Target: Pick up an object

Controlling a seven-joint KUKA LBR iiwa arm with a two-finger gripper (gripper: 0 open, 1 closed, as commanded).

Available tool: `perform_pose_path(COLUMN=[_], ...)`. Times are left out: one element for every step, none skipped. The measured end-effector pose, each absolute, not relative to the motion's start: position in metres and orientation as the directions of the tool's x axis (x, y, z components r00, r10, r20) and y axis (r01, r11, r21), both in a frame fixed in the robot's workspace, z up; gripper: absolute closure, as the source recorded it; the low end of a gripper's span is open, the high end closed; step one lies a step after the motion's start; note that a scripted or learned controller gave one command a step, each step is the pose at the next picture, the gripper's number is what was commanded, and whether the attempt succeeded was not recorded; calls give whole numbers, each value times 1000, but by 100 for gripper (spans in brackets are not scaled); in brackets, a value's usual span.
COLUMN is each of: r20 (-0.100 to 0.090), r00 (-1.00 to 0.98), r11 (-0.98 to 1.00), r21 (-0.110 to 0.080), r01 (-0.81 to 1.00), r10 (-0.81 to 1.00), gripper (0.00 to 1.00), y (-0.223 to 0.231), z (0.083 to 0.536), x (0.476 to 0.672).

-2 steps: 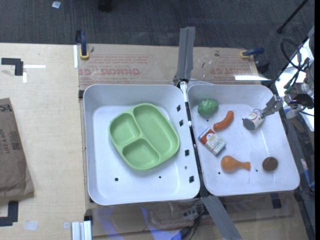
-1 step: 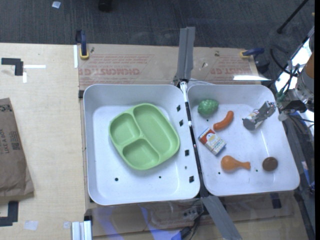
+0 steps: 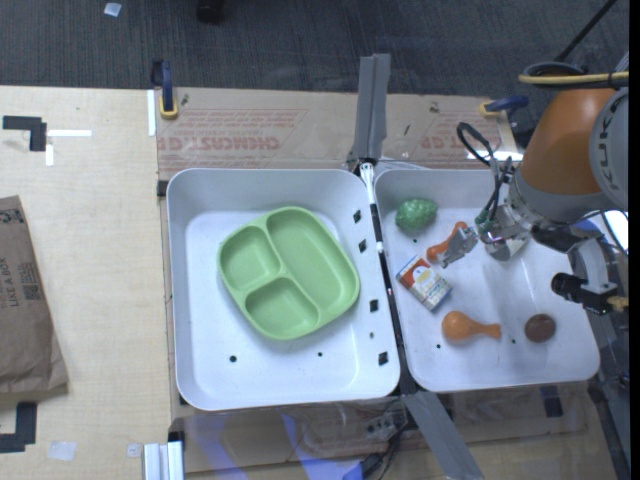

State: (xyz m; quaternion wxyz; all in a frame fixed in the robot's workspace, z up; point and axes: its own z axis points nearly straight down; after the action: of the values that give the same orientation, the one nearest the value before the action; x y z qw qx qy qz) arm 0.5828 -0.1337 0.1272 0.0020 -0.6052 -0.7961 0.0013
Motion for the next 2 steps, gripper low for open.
perform_pose_path(r20=[2, -2], r00=[-434, -485], r11=[434, 485], r21=[-4, 4], r01=[901, 875], r10=[901, 875], gripper=[0, 0], y=[-103, -106], z=[128, 95], x=[548, 599])
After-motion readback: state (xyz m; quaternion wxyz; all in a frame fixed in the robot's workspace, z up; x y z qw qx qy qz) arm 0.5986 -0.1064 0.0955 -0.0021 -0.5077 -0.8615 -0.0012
